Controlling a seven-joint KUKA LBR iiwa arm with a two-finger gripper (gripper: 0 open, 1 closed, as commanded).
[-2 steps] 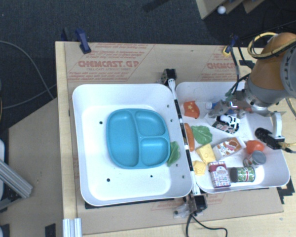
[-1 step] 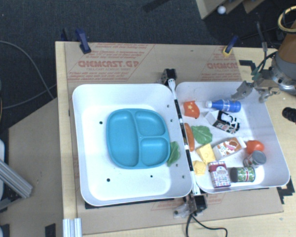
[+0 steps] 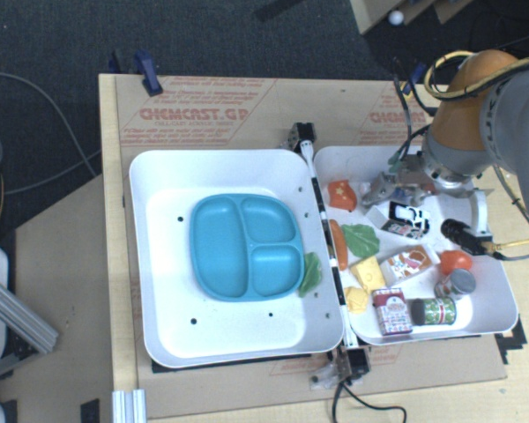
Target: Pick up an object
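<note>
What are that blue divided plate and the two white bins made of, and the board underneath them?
The blue plate looks like moulded plastic with a matte finish: one even colour, rounded compartment walls. The left bin and right bin seem to be thin white plastic, smooth with a slight sheen and curved corners. The board looks like brown cardboard, dull, with red print, though it may be fibreboard.

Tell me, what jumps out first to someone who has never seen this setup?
The big blue divided plate lying in the left white bin catches the eye first. Next comes the right white bin, crowded with small toy foods and cans, with the grey and orange arm reaching down into its far end from the right.
</note>
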